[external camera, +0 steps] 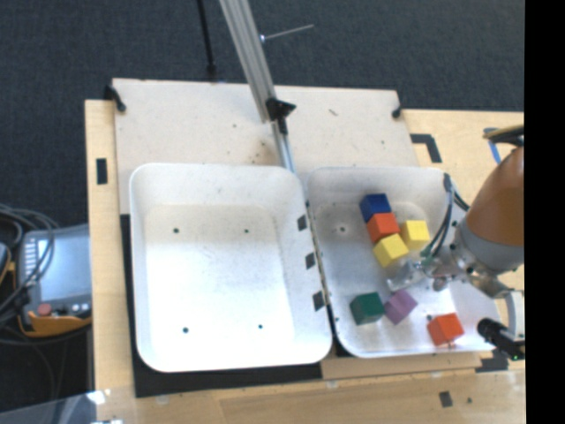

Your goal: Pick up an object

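Note:
The right bin (pixel 344 193) holds several small cubes. A blue cube (pixel 375 205), an orange cube (pixel 382 226) and two yellow cubes (pixel 415 232) (pixel 389 250) cluster toward its far side. A green cube (pixel 366 307) and a purple cube (pixel 400 306) lie near the front, and a red-orange cube (pixel 445 328) sits at the front right. My gripper (pixel 406 278) reaches in low from the right. It hangs just in front of the nearer yellow cube and just above the purple one. No cube shows as lifted.
The left bin (pixel 141 237) stands beside the right one, and their rims meet in the middle. A slanted metal pole (pixel 250 51) rises behind the bins. Cables and a device (pixel 44 281) lie off the bench at the left.

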Controlling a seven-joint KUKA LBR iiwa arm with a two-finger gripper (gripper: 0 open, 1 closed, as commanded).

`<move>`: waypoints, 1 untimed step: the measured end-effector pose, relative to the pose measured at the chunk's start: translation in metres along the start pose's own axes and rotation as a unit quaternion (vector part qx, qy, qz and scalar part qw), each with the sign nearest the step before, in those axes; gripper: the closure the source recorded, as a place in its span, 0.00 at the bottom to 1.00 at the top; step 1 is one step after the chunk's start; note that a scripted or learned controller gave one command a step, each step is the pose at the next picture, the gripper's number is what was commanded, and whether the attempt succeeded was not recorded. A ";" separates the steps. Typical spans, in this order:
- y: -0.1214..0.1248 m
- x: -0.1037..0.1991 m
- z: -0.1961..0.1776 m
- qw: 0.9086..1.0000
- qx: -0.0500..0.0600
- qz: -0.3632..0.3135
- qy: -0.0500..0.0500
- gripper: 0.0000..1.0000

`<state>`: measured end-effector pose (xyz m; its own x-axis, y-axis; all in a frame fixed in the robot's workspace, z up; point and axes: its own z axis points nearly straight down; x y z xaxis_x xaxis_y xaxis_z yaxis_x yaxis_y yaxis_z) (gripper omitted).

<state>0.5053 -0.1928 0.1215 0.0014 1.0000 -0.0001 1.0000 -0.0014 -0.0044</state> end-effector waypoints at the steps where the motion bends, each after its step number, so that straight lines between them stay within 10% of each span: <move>1: 0.003 -0.001 -0.015 1.000 -0.005 0.003 -0.001 1.00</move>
<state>0.5079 -0.1940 0.1360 0.0078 1.0000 -0.0014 1.0000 -0.0077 0.0060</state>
